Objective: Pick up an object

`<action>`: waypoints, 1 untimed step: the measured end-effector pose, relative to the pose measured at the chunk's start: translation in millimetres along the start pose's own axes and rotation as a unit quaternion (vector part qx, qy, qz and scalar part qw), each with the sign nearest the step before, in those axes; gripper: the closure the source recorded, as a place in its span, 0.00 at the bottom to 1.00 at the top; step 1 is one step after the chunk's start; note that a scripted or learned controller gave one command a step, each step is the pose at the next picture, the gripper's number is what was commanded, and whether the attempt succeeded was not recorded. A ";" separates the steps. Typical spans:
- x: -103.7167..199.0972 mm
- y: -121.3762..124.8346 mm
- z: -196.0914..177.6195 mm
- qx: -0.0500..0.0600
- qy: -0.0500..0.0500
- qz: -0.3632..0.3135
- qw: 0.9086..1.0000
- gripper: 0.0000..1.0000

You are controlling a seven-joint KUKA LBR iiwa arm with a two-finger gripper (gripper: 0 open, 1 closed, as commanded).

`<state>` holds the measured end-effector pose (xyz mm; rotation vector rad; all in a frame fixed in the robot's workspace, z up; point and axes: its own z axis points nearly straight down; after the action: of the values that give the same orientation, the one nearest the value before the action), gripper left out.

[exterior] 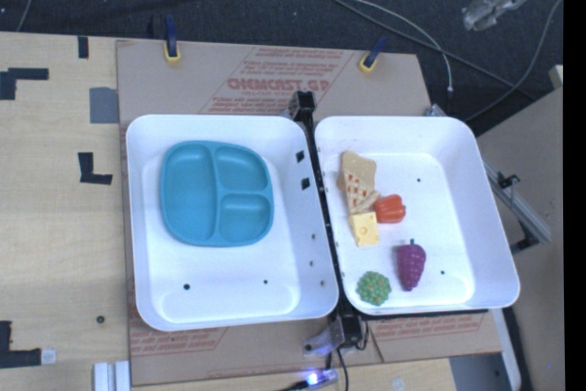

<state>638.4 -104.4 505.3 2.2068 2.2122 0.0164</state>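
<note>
While the claw (499, 3) hangs at far right, off the bins, its state cannot be told. Right bin (458, 160) holds toy food; purple grapes (410, 264) at near side look light, rigid, bumpy. Judgement: pinch across the narrow middle.

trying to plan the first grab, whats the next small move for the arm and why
Probably bring the hand down and left over the right bin. It sits at the upper right, beyond the bins, while the pizza slice, tomato, cheese, grapes and broccoli lie there untouched.
</note>
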 end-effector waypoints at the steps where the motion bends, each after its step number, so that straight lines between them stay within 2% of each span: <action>1: 45.1 -35.5 -10.0 0.009 0.002 -0.001 1.000 1.00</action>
<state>602.6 -59.3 514.4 2.2152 2.2258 0.0027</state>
